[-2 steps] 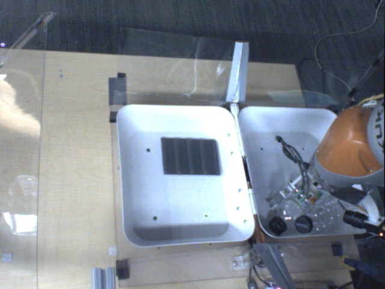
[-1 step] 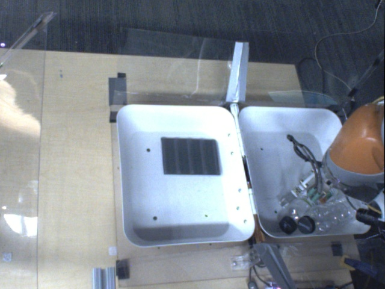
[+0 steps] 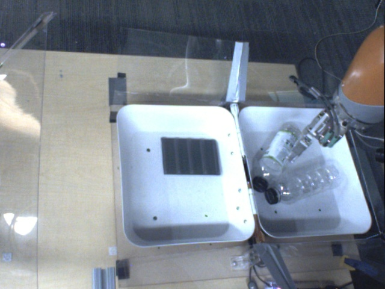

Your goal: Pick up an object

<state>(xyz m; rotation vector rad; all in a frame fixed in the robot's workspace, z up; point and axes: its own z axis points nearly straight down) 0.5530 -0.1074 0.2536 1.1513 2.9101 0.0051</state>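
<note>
The approach is in hand—the gripper (image 3: 307, 138) hangs at a slant in the right bin (image 3: 355, 221) with its fingers touching a clear bottle (image 3: 275, 152), whether clamped I cannot tell—so the next move calls for a confirmed grip, then a lift.

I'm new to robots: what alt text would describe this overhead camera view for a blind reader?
A grey arm's gripper reaches from the right into the right bin, down among two clear plastic bottles with black caps. The left bin has a dark ribbed panel in its floor.
</note>
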